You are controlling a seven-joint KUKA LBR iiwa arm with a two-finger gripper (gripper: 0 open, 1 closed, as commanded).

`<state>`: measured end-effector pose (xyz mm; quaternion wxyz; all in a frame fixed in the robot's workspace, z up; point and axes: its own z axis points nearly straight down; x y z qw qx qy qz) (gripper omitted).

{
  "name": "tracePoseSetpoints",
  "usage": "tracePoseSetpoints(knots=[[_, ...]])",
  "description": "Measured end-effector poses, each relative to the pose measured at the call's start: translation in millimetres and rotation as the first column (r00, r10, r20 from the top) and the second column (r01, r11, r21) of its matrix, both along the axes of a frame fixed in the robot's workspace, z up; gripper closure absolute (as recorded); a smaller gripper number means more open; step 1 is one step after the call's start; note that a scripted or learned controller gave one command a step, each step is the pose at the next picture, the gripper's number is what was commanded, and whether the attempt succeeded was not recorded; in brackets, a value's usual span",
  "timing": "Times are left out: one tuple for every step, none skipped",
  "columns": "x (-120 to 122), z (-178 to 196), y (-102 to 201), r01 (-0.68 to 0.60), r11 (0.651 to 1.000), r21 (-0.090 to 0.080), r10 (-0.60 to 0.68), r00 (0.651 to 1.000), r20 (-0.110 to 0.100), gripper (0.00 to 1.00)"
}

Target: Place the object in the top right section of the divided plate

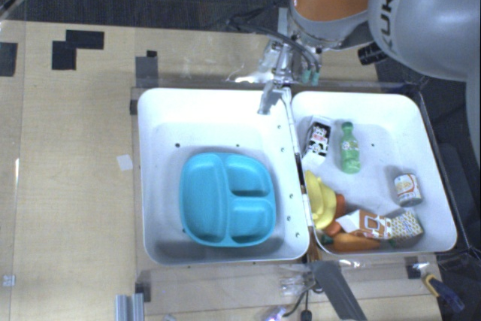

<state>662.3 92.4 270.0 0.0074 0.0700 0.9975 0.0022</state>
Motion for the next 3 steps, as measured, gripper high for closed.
tracePoseSetpoints(knots=[[-0.1,-0.2,0.0,0.001,1.0,0.0,-0.001,1.0,-0.001,0.0],[-0.1,-0.3,0.0,0.001,1.0,0.0,-0.001,1.0,-0.001,0.0],[-0.1,-0.4,0.0,0.001,1.0,0.0,-0.001,1.0,-0.001,0.0]])
